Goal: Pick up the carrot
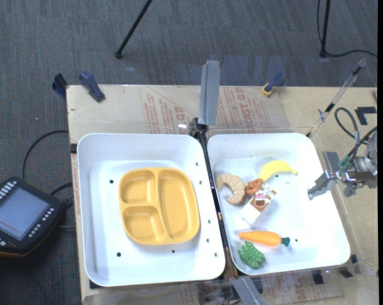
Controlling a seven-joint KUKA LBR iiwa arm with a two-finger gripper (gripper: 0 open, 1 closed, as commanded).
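Two shallow white bins sit side by side on the worktop (242, 107). The left bin (96, 170) carries a yellow divided tray (158, 206), set near its middle and well apart from anything else. The right bin (306, 234) gathers all the toy food into one loose cluster — probably so that the arm, which reaches in from the right, can get at every piece without crossing over.

The carrot (263, 237) lies flat on the floor of the right bin, towards its near edge, its orange body pointing left and its green stub to the right. A green leafy toy (251, 255) rests just beside it on the near side, perhaps touching. A small white carton (258, 206) stands close above it, with a croissant (231, 187), a brown pastry (254, 185) and a banana (277, 169) farther back.

The pincer (320, 187) hangs at the right rim of that bin, pinching nothing; whether it is spread or pressed together cannot be told at this size. The carrot lies well apart from it — to its left and nearer the camera — so the approach looks not yet begun.
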